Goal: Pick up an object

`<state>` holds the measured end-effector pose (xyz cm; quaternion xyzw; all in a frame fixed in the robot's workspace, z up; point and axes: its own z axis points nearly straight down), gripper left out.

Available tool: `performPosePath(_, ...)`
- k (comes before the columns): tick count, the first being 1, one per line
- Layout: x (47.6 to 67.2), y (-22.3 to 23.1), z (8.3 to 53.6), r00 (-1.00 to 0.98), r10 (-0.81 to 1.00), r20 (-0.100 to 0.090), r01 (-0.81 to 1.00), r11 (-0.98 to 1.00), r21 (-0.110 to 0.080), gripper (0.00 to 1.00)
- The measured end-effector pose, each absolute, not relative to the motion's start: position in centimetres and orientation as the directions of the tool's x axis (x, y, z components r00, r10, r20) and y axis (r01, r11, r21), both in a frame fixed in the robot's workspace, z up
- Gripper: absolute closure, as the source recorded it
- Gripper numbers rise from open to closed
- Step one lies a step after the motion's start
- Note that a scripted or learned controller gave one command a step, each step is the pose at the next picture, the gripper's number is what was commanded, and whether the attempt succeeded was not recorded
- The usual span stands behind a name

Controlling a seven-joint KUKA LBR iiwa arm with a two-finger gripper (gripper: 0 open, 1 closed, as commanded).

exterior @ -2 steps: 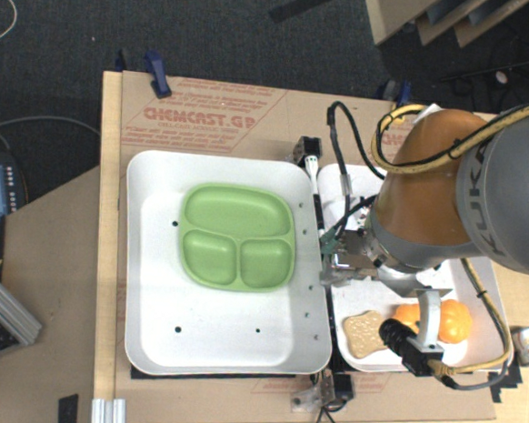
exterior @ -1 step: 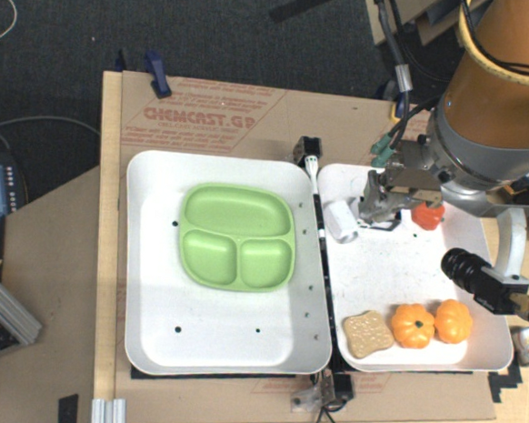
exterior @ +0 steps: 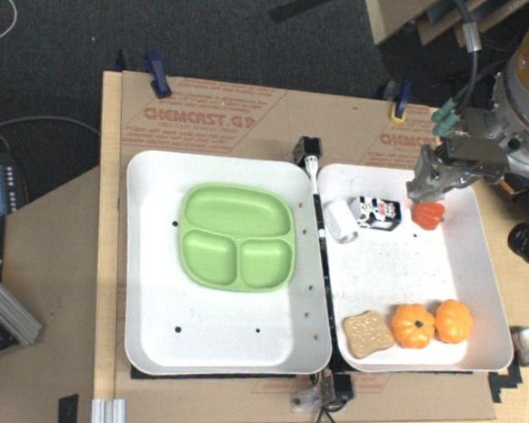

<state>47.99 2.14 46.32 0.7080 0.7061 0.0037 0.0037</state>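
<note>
While claw (exterior: 427,193) hangs over red object (exterior: 428,215), grip unclear, board (exterior: 199,116) reads "CHEMCAST GP".

Grey arm (exterior: 517,135) w/ orange band, black cable, teal connector; metal-grey gripper (exterior: 428,187).

red object (exterior: 429,214) | small, orange-red | right bin, far edge | under jaws

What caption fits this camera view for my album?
Gripper above a red toy in the right bin; green tray in the left.
</note>
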Motion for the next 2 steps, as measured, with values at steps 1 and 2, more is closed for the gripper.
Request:
performPosePath(1,47.9,6.3,45.9,-0.005,1.000,0.001,1.000,0.005,0.001,1.00)
performPosePath(2,47.9,3.7,43.6,0.004,1.000,-0.001,1.000,-0.004,-0.005,1.00)
